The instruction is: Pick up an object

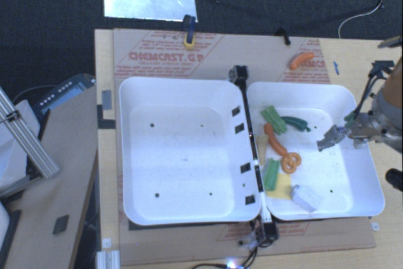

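Lowest in the frame, a pale grey block (305,197) lies in the right bin (362,135) beside a yellow piece (281,184), with an orange ring (290,162) and green pieces (274,118) above. At right, the gripper (329,137) hovers, grasping nothing; its finger spread is unclear.

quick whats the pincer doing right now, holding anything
pincer: over the right bin, nothing seen between its tips; open or closed cannot be told.
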Controlling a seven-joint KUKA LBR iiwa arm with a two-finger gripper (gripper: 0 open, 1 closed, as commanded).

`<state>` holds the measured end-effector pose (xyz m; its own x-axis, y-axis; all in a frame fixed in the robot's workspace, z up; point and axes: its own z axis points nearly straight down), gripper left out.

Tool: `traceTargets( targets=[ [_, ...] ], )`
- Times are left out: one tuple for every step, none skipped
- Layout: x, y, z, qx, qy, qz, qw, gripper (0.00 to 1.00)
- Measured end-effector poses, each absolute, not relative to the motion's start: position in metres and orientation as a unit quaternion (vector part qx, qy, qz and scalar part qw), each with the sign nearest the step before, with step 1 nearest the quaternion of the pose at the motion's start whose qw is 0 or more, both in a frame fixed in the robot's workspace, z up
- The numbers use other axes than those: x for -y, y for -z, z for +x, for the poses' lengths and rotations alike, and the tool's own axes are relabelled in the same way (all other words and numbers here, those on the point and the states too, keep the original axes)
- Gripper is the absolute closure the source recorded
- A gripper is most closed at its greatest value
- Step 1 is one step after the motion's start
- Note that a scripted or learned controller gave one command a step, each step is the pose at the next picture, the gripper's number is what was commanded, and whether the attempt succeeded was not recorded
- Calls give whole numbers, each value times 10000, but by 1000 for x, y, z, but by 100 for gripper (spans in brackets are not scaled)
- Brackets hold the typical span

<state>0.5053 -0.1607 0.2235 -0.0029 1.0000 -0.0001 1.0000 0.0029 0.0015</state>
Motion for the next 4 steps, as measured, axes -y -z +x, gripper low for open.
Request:
traceTargets(
  targets=[
    [80,-79,486,-7094,-10,7048,-14,0],
    [84,-97,489,-7084,-32,7058,14,100],
    [82,-120,548,-7094,-24,7048,34,100],
    [87,-85,506,-7070,-19,7072,21,100]
  ],
)
